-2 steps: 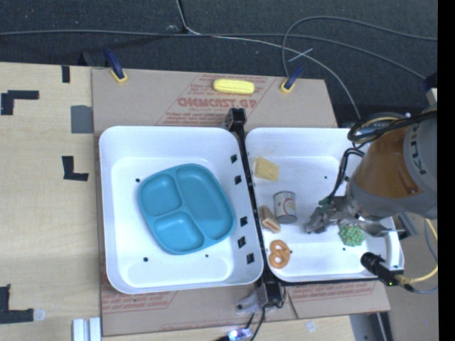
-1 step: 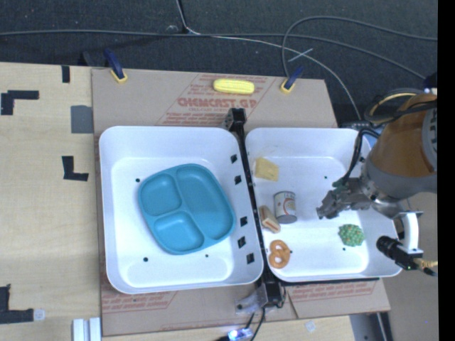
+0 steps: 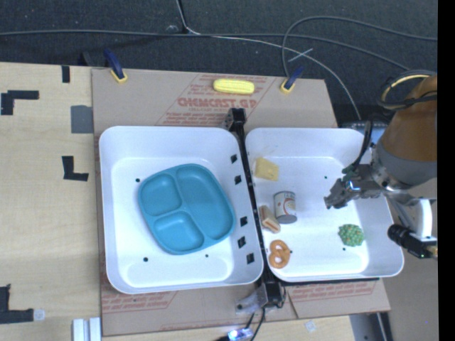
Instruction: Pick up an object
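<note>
In the right bin point(image 3: 313, 142) lie a yellow cheese wedge point(image 3: 266, 168), a small grey can point(image 3: 285, 207) on its side, a tan bread piece point(image 3: 269, 221), a pretzel point(image 3: 279, 253) and a green broccoli floret point(image 3: 350, 235). My gripper point(image 3: 339, 194) hangs over the bin's right part, up and left of the broccoli and right of the can. Nothing shows between its fingers. The arm's orange band point(image 3: 412, 130) sits at the right edge.
The left bin point(image 3: 121, 148) holds a blue divided plate point(image 3: 185, 207). A yellow banana-like object point(image 3: 233, 86) lies on the cardboard behind the bins. Clamps point(image 3: 115, 67) and cables run along the back edge.
</note>
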{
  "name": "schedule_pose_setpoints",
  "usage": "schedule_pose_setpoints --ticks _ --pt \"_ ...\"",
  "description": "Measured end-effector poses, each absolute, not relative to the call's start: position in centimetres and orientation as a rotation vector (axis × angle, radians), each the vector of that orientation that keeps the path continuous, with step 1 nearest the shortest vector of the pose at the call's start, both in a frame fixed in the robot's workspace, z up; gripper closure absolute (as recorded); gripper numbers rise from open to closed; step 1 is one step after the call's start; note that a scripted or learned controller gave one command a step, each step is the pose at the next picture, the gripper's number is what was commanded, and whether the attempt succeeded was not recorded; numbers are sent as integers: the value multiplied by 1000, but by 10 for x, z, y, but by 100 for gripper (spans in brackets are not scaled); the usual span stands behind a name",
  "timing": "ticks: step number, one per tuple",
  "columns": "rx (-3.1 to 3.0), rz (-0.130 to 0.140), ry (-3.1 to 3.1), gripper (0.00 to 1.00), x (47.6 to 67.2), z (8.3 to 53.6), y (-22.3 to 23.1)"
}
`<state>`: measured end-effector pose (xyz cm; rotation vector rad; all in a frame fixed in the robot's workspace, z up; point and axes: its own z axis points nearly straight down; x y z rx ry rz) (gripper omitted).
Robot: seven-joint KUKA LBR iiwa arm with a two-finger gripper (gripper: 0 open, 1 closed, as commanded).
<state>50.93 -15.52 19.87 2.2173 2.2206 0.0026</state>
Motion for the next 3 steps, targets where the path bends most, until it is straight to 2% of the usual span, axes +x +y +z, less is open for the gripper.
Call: schedule_pose_setpoints --ticks 1,2,3 --pt "2216 3 2221 100 520 255 -152" --pt "2216 1 2229 100 534 256 -106" --pt "2215 1 2229 100 539 259 -54"
